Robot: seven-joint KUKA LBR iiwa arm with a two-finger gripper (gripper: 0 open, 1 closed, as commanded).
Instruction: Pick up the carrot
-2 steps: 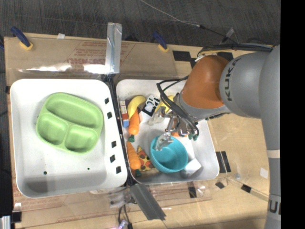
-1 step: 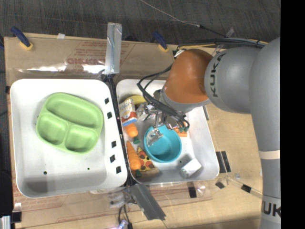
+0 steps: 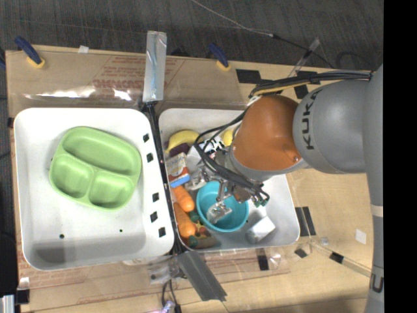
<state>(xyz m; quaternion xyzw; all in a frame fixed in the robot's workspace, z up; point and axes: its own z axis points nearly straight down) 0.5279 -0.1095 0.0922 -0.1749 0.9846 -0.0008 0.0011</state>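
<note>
The orange carrot point(image 3: 185, 201) lies along the left wall of the right bin point(image 3: 284, 201), running toward the bin's front corner. My gripper point(image 3: 222, 209) hangs over a blue bowl point(image 3: 229, 220) just to the right of the carrot, with its tip down inside the bowl's rim. Nothing is visibly held in it. The arm's orange band and grey wrist cover the middle of the right bin.
A yellow banana point(image 3: 182, 138) and small packets point(image 3: 178, 168) lie behind the carrot. A white block point(image 3: 261, 228) sits right of the bowl. The left bin point(image 3: 26, 175) holds a green divided plate point(image 3: 96, 167).
</note>
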